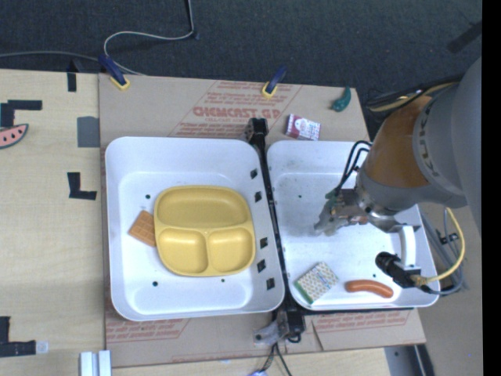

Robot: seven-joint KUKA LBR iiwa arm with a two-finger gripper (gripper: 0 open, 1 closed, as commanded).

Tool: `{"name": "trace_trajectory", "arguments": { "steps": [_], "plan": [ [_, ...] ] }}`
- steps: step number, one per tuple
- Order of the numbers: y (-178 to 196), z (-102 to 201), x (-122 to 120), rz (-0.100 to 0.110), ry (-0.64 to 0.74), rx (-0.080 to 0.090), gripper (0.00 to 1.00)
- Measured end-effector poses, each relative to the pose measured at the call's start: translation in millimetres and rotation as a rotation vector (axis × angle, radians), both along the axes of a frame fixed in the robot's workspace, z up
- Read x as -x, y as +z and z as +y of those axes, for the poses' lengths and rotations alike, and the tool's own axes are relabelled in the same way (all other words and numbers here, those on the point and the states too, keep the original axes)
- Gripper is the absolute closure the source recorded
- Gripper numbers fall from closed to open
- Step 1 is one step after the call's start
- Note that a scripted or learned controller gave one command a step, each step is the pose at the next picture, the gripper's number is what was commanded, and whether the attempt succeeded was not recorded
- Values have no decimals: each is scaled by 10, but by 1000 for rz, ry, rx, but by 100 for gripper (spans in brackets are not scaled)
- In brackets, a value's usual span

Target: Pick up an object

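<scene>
Reaching from the right edge, arm (427, 151) over right bin (301, 175); hand (330, 219) near bin centre, can't tell its state. Left bin (125, 163): yellow divided plate (205, 229) in the middle, cracker (142, 227) tucked at its left edge. Right bin near edge: green-white packet (316, 280), sausage (369, 288) toward near-right corner.

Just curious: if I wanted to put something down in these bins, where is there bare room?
Right bin: bare floor at its top left, above the sponge and left of the gripper. Left bin: the yellow plate crowds the middle, leaving only strips along the walls.
</scene>
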State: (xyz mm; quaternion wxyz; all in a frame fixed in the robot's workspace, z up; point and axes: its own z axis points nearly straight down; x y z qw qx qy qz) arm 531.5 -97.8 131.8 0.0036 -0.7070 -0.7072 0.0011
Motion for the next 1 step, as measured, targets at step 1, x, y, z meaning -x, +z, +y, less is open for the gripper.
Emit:
{"name": "trace_trajectory", "arguments": {
  "steps": [1],
  "plan": [
    [523, 627, -195, -6, 2, 3, 100]
  ]
}}
